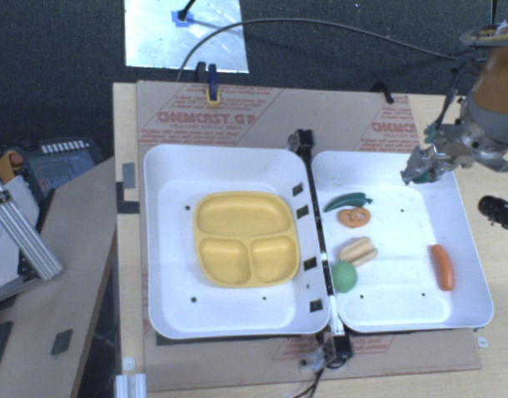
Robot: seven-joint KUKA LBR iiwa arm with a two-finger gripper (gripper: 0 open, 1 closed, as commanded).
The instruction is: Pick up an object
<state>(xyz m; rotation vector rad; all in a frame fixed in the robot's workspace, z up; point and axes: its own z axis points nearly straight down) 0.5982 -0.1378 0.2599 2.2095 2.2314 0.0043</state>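
Observation:
The right white bin [403, 309] holds a dark green pepper-shaped piece [346, 201], an orange round slice [354, 217], a tan bread-like roll [358, 250], a green ball [344, 277] and an orange-red sausage [442, 267]. My gripper [422, 170] hangs over the bin's upper right part, well above and to the right of the green piece. Nothing shows between its tips.
The left white bin [166, 189] carries a yellow three-compartment tray [243, 237]. A black divider strip [313, 230] runs between the bins. A cable arcs across the back of the bench, and a yellow clamp [212, 85] sits at the rear edge.

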